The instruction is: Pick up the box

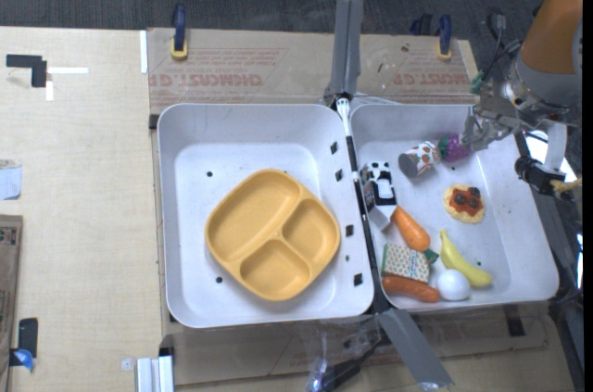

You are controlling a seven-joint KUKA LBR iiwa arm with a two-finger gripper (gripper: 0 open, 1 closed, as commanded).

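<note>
At the near end of the right bin (pixel 519 288) lie a white egg (pixel 453 285) and a carrot (pixel 410 289), with the box (pixel 406 263) just behind that carrot and touching it. The box is small, with a green and tan printed face; its print is too small to read. It lies flat, long axis running roughly left to right and tilted slightly, right end nearer. A banana (pixel 463 261) sits to its right, a second carrot (pixel 410 228) just beyond it. Farther back are a small pizza (pixel 464 203), a black-and-white carton (pixel 378 186) by the divider, and a tipped can (pixel 419 159) beside a purple toy (pixel 454 147). The left bin (pixel 185 223) holds a yellow divided plate (pixel 272 235). The gripper (pixel 482 129) hangs at the right bin's far corner, near the purple toy; how wide it stands cannot be told. Beyond the bins, cardboard (pixel 241 70) bears mirrored red lettering, not legible.
</note>
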